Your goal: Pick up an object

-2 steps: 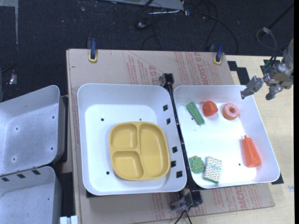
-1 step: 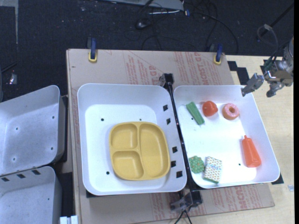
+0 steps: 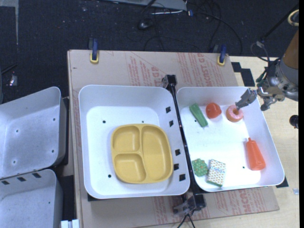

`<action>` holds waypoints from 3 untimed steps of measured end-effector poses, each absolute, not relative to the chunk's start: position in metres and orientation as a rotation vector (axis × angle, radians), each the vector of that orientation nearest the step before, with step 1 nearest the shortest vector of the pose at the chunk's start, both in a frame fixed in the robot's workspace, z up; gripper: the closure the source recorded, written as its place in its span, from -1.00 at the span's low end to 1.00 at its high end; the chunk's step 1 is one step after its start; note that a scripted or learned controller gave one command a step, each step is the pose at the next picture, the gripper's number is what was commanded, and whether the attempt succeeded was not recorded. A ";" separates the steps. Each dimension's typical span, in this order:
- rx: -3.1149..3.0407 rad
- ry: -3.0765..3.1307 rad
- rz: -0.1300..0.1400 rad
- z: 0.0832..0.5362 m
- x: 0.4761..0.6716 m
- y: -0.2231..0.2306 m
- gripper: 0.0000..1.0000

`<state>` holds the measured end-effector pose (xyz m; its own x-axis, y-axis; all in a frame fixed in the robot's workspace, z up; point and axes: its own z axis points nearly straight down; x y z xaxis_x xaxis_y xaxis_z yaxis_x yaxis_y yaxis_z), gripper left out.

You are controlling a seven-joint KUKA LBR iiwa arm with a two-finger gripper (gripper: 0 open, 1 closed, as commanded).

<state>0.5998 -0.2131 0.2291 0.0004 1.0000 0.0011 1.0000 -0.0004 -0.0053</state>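
Nearest me, yellow divided plate (image 3: 141,153) sits in the left bin (image 3: 90,127). Right bin (image 3: 273,141) holds orange bottle (image 3: 255,154), patterned block (image 3: 216,172), and pink ring (image 3: 233,113), touching my gripper (image 3: 248,99); I can't tell its spread.

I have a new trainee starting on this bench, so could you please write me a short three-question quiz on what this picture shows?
1. True or false: the yellow divided plate lies in the left bin.
2. Which object lies nearest the hand? A) the orange bottle B) the pink ring-shaped object C) the green knobbly object
3. Fill in: the patterned block rests beside the green knobbly object near the ____ edge of the right bin.

Key: 1 true; 2 B; 3 front (the edge lowest in the picture).
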 end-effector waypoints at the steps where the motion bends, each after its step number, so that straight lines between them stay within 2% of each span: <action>1: -2.220 -2.218 0.004 0.186 0.600 -0.214 -1.00; 2: -2.215 -2.222 0.004 0.126 0.605 -0.207 -1.00; 3: -2.218 -2.228 -0.001 0.140 0.607 -0.208 1.00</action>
<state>0.6069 -0.2076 0.1402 -0.0042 1.0000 -0.0011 1.0000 0.0042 0.0022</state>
